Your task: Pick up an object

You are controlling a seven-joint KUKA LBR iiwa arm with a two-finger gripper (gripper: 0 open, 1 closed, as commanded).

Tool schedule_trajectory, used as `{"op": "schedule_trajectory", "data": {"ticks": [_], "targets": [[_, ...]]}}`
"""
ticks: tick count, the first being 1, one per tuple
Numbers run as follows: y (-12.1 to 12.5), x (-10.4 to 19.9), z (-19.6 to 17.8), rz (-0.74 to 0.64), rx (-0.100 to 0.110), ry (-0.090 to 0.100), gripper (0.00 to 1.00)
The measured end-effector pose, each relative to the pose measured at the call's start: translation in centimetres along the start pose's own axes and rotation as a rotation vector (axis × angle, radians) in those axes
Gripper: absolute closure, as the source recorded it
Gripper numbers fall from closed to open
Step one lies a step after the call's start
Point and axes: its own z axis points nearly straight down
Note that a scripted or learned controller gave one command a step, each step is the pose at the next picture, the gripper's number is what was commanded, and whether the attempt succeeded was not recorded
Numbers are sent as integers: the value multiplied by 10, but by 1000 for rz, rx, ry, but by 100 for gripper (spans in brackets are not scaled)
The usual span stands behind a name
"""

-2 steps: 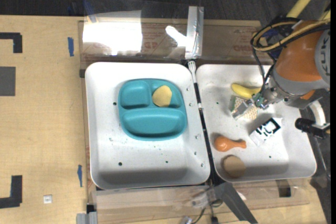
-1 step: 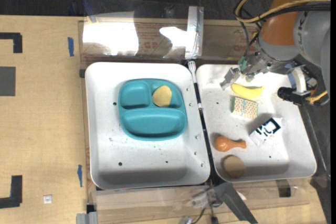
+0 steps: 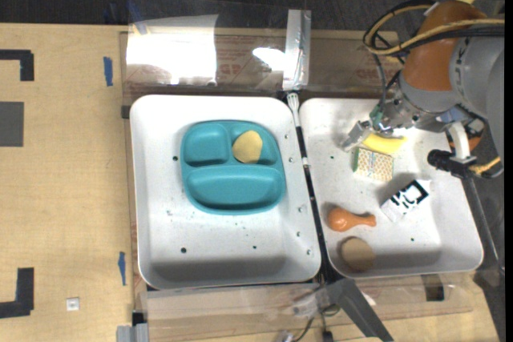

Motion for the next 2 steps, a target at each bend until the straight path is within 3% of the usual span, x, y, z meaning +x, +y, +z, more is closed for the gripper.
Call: {"op": "schedule_trajectory", "data": {"ticks": [1, 2], "targets": [[1, 0, -12, -1, -4, -3, 100], [36, 73, -102, 69, -5, 1, 100]]}}
